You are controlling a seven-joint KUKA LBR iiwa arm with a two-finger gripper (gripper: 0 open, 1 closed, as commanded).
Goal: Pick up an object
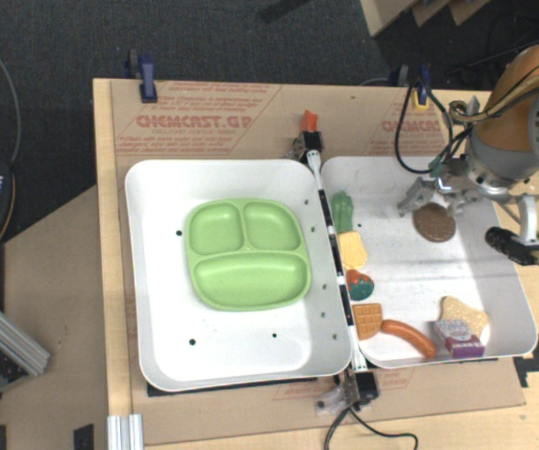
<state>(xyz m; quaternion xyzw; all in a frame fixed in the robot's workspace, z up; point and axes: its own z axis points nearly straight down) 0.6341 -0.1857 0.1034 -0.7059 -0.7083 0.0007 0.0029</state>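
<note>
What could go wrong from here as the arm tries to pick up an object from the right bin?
1. The gripper is right above the brown disc, which looks flat and low, so the grasp may slip off it.
2. The other items, such as the green piece, cheese and waffle, crowd the bin's left wall; a grasp there might hit the wall.
3. The sausage touches the waffle, so lifting one could drag the other.

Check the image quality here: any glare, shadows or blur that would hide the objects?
Camera view: even, soft lighting; the white bins are bright but not washed out, and the green plate reads clearly. The gripper casts a faint shadow near the brown disc. Small food toys along the right bin's edge look slightly soft, and the arm is cropped at the frame's right.
</note>
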